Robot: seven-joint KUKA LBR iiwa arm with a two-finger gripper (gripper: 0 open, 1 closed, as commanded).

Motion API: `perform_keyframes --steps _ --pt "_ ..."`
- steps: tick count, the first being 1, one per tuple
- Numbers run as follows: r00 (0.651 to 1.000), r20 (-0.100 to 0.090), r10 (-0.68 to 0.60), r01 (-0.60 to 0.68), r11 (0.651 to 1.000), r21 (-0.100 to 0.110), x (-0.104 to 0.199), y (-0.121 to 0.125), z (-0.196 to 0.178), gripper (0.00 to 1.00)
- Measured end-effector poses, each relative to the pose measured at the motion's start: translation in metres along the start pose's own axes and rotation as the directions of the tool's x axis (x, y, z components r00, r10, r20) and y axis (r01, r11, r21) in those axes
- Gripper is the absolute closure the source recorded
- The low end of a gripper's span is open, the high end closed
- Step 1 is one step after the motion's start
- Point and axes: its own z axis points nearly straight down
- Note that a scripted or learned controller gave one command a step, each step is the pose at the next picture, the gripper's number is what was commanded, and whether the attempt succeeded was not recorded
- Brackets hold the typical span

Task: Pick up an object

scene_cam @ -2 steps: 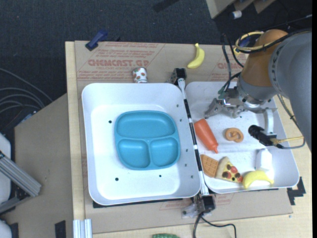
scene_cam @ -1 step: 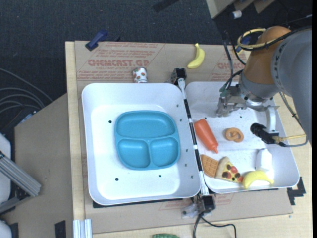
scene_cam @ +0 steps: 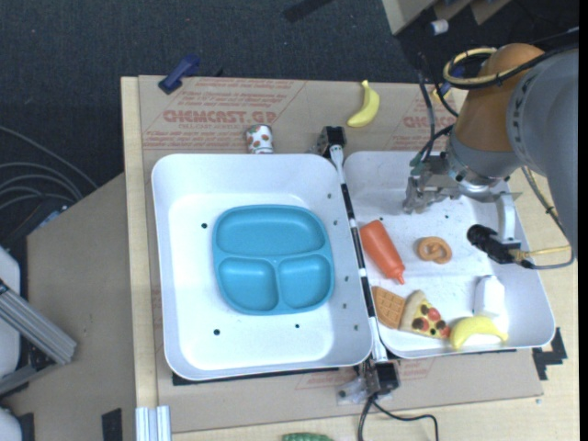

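divided tray [scene_cam: 271,257] in left bin [scene_cam: 175,246], pretzel [scene_cam: 433,249] in right bin [scene_cam: 528,292]

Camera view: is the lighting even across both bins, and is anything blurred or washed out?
In the camera view, lighting is fairly even; the left bin and right bin read bright white without hiding contents. The blue divided plate and orange bottle look reasonably sharp. The gripper casts a faint shadow beneath it, and its fingers are too small to resolve. The floor around the bench is dark.
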Motion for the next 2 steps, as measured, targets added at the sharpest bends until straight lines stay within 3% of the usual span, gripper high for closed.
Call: perform_keyframes --steps 1,2 --pt "1.000 0.000 -0.001 0.001 1.000 -0.001 0.0003 0.0005 -0.0100 1.00" --pt "1.000 0.001 -0.001 0.001 1.000 -0.001 0.0004 0.0004 -0.0099 0.00"
